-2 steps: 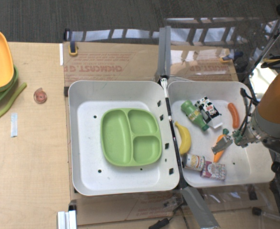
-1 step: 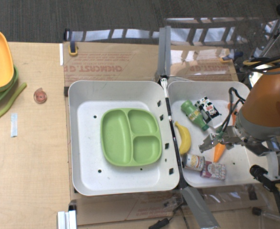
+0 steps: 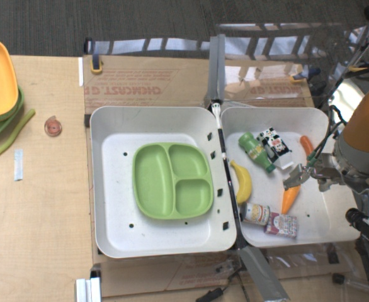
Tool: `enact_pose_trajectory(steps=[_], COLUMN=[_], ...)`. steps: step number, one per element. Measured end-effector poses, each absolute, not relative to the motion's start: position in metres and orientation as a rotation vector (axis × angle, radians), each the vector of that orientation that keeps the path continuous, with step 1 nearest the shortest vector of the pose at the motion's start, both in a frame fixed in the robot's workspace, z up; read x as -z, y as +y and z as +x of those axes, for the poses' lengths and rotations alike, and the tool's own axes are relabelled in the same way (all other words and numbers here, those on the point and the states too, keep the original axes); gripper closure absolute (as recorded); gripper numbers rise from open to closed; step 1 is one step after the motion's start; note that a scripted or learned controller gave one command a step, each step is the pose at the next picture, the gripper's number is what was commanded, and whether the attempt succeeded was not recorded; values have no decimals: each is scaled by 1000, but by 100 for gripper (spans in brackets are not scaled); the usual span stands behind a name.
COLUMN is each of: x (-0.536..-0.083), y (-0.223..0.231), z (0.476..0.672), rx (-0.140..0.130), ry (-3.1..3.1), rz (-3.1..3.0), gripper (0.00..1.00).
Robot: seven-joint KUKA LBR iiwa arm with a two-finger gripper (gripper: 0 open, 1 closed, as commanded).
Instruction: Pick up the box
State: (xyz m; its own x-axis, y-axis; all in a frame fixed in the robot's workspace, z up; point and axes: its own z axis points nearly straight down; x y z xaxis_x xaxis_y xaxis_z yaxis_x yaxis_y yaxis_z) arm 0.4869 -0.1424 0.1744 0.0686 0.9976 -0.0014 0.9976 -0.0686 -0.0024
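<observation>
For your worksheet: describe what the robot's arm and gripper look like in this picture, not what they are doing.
The arm is bulky and rounded, with an orange band above a grey wrist. Thin dark cables loop along its side. The gripper is small, metallic grey, ending in slim fingers. Black fittings sit lower on the arm.

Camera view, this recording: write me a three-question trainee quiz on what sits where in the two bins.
1. True or false: the green divided plate lies in the right bin.
2. Multiple choice: which item lies closest to the wall between the two bins? A) banana B) green bottle C) black-and-white cow-print box
3. Fill in: the gripper hovers just above the ____, an orange vegetable in the right bin.

Key
1. False; the plate lies in the left bin.
2. A; the banana runs along the right bin's left wall.
3. carrot. Whether the gripper touches it cannot be told from this view.
</observation>
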Motion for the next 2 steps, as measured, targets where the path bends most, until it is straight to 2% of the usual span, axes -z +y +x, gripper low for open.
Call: enact_pose_trajectory(steps=[1, 2], x=[-90, -102], y=[-99, -94], z=[476, 477], rx=[-5, -1], ry=[-2028, -2484], rz=[-2395, -1920], gripper=[0, 0])
